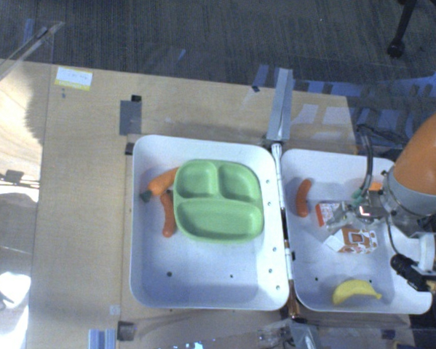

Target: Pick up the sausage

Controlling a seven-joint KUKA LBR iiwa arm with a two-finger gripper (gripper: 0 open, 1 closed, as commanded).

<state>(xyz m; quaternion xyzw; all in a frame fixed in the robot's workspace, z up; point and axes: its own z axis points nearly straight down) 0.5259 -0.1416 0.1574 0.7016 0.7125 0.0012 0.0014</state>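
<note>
So nearest the camera, down at the bottom of the right bin (pixel 300 284), there was a yellow banana (pixel 355 291) lying on its side close to the front wall. A bit further up sat a white and orange packet (pixel 354 241), tilted, and just beside it toward the left a smaller red and white wrapper (pixel 328 212).

The gripper (pixel 363 208) was sitting right over that clutter, coming in from the right side under the arm's (pixel 426 174) big orange band. Honestly couldn't tell from this angle what the business end was doing, it was too small and tangled up with cables and the packets.

The sausage (pixel 303 197) was in the same bin, up near the left wall, standing roughly lengthwise front to back, reddish orange. It lay apart from the gripper, with the red wrapper between them, nothing touching it.

Over in the left bin (pixel 197 289) there was a green divided plate (pixel 219 200) in the upper middle. Tucked against its left edge were a carrot (pixel 160 182) and a second reddish sausage-shaped thing (pixel 169 217), both partly under or touching the plate rim.

Further back, a metal bracket (pixel 281 104) stood between the two bins on the wooden bench (pixel 78 199).
</note>
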